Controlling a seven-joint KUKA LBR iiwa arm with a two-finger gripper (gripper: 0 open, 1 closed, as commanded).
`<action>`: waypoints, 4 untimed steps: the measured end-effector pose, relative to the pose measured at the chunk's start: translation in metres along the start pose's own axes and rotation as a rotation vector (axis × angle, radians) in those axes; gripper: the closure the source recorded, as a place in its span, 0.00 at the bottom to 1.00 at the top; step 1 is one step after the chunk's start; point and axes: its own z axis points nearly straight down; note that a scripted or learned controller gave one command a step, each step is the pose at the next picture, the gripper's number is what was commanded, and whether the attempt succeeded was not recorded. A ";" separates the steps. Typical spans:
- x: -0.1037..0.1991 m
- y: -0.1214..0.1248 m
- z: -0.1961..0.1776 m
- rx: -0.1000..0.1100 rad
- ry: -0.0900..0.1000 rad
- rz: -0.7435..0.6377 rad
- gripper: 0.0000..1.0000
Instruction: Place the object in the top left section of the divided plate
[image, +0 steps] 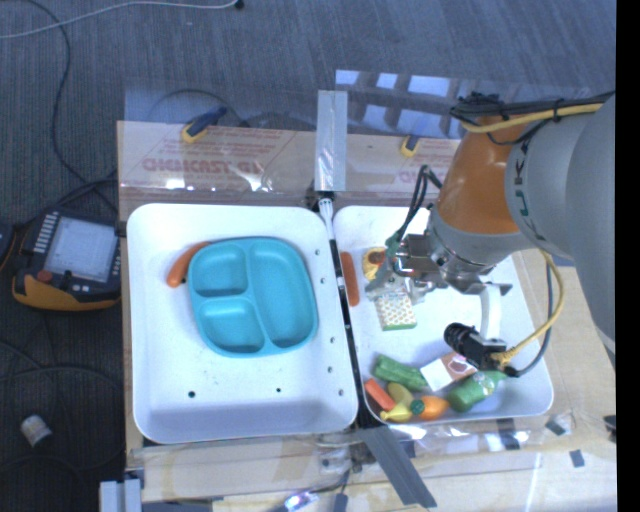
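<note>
Over the right bin (530, 400), the gripper (405, 282) is seen low above the floor, with a small card-like block (397, 311), pale with a dotted face, lying just beneath it. Whether the block is touched or merely overhung cannot be told, and the state of the tool, released or clenched, cannot be told either, since the wrist hides that part. Nothing can be said to be held.

The step in hand is judged to be the pick: an object is being sought in the right bin, and the carry has not yet begun. The blue divided plate (250, 297) sits in the left bin (150, 400), all three of its sections bare, so the placing is not yet done. An orange sausage-shaped toy (180, 266) lies against the plate's left rim, outside it.

For the next move, a firm hold on the block would be needed, then a lift clear of the wall between the bins, a crossing to the left, and a release over the top left section. A heap of toy vegetables (410, 392) is gathered in the right bin's near corner, well apart from the gripper.
</note>
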 end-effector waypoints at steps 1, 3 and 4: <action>0.021 0.025 -0.031 0.000 0.001 0.022 1.00; 0.149 -0.039 0.092 -0.029 0.008 -0.238 1.00; 0.178 -0.067 0.058 0.000 0.002 -0.512 1.00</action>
